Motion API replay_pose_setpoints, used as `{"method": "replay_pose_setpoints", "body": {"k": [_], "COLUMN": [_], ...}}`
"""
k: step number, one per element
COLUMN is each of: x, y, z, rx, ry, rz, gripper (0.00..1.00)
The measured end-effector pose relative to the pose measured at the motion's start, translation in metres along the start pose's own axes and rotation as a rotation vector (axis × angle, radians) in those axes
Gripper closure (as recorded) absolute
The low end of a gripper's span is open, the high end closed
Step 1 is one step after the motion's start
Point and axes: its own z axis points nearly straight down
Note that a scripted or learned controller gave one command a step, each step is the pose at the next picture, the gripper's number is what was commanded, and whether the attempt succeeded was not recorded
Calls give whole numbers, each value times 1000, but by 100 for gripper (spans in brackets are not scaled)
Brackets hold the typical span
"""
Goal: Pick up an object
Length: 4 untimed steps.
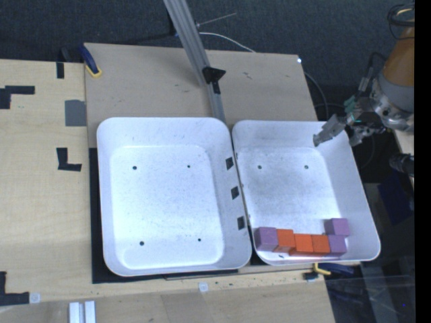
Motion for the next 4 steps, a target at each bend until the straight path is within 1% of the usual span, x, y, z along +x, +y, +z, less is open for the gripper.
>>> {"method": "replay_pose_setpoints", "body": {"k": [1,2,3,4], "x": [82,124,139,155], "y": [-19,-71,-28,14], "z": [62,51,44,68], "rx": [8,4,-2,0], "ry": [5,2,1,0], "rz": [-5,-2,-2,-2], "gripper": [0,0,0,0]}}
